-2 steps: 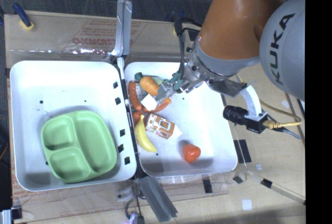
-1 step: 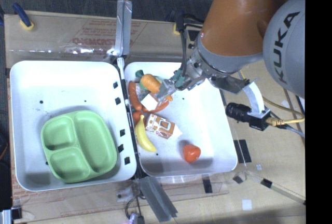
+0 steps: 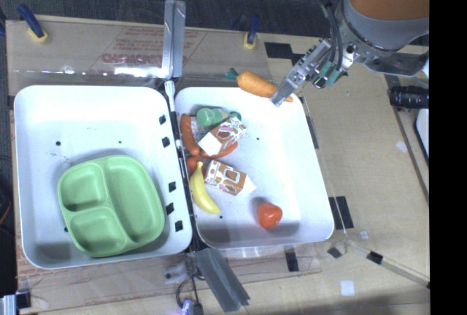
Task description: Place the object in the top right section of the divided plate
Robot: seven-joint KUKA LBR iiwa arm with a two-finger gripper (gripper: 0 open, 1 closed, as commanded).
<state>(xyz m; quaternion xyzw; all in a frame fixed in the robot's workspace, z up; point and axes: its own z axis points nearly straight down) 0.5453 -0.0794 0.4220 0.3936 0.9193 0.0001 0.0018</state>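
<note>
From the fixed overhead camera, the grey arm with the orange band is reaching in toward the far rim of the right white plastic bin (image 3: pixel 310 160), and its two-finger gripper (image 3: pixel 281 98) is hanging at that bin's far right corner. The fingertips are sitting against the right end of a smooth orange toy carrot with a small green stub (image 3: pixel 254 83), which is lying across the bin's far rim, so the task's thing is immediately to the gripper's left and touching it; whether the fingers are spread or closed around it, I cannot tell from this angle. Relative to the right bin, the rest of the toy food is clustering along its left wall: a green pepper-like piece (image 3: pixel 210 117) near the far side, a reddish-brown sausage (image 3: pixel 187 133) beside the wall, two small white-and-red printed cartons (image 3: pixel 226 134) toward the middle, and a yellow banana (image 3: pixel 201 193) curving nearer the front. A small red tomato-like piece (image 3: pixel 269 215) is resting apart from them, close to the bin's near right corner. The pale green divided plastic plate with three compartments (image 3: pixel 109 205) is lying in the left white plastic bin (image 3: pixel 44 124), which is adjoining the right bin's left wall; the plate is sitting well apart from the carrot and gripper.
</note>
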